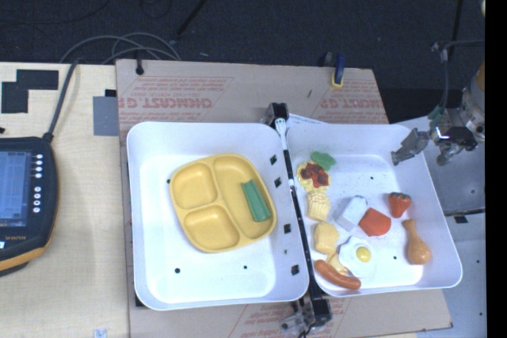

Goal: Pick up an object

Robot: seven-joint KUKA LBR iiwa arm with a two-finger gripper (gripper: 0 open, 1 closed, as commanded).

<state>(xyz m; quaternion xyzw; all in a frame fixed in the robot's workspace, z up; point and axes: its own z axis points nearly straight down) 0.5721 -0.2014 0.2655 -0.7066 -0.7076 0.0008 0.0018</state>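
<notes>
My gripper (pixel 432 145) hangs over the far right rim of the right bin (pixel 444 273), open, with nothing between its fingers. Below it the right bin holds several toy foods: a red strawberry (pixel 398 204), an orange-red wedge (pixel 375 223), a brown drumstick (pixel 415 243), a white block (pixel 351 211), a fried egg (pixel 360 256), a sausage (pixel 337 275), corn (pixel 318 206) and a green-and-red piece (pixel 317 167). The left bin (pixel 150 249) holds a yellow divided plate (pixel 207 206) with a green piece (pixel 256 200) lying in its right compartment.
Both bins sit on a cardboard sheet (pixel 238 95). A teach pendant (pixel 20 198) lies on the bench at far left. A blue clamp (pixel 339 72) stands at the cardboard's back edge, and a black bracket (pixel 277 112) sits where the bins meet.
</notes>
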